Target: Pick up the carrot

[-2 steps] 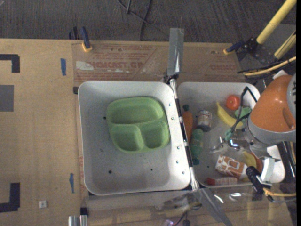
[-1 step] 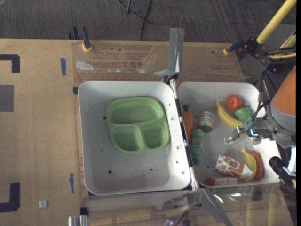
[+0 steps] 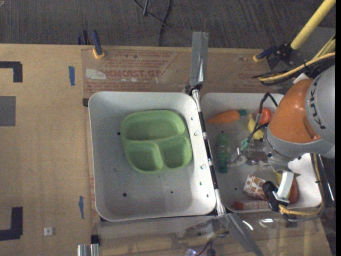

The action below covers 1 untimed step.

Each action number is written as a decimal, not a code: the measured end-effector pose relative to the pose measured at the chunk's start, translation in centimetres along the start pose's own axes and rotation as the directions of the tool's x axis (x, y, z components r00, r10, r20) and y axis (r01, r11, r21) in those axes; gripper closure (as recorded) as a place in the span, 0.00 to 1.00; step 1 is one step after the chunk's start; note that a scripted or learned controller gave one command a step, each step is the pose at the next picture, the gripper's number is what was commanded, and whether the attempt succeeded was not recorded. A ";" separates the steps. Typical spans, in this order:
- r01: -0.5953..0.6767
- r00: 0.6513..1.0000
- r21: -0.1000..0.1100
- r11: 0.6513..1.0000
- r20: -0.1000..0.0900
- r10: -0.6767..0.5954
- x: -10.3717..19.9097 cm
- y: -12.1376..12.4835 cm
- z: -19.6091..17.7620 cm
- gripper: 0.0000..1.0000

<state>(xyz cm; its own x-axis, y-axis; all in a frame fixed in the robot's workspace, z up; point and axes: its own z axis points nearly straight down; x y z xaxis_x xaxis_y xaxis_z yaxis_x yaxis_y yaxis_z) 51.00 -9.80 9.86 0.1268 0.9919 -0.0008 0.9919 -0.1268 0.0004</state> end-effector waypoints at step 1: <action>-0.100 0.995 -0.008 0.995 0.001 0.100 -2.1 8.3 1.0 0.00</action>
